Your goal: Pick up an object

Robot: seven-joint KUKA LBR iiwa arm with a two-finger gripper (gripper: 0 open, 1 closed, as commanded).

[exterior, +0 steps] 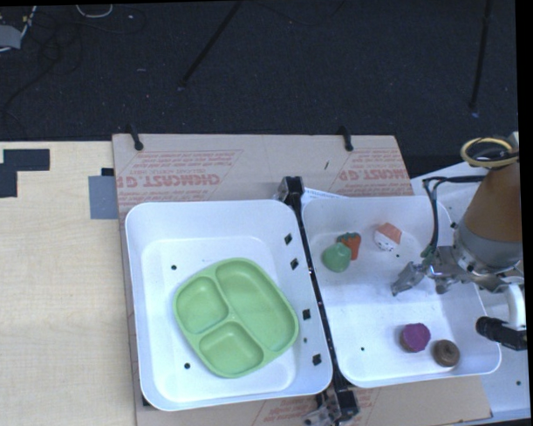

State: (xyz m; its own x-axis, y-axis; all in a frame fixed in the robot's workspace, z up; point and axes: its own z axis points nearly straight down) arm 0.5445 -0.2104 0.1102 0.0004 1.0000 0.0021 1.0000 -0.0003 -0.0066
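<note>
Two shallow white bins of smooth, glossy plastic with rounded corners sit side by side on a sheet of printed brown cardboard [247, 169], joined by a black clipped seam. The left bin [150, 247] holds a pale green divided tray [234, 316], matte and softly rounded, with three moulded compartments. In the right bin [376, 361], a round green fruit-like piece [335, 258] lies touching a small orange-red piece [351, 243] near the far left corner; a little white and salmon block [388, 237] rests just beyond them to the right. Near the front right corner lie a knobbly purple ball [416, 337] and, just beside it, a brown ring like a doughnut [445, 353]. The grey arm with its orange band [495, 204] reaches over the right rim, and its metallic gripper [412, 279] hangs over bare bin floor between the two groups of objects, nothing visible between its fingers; whether they are spread or closed I cannot tell.
</note>
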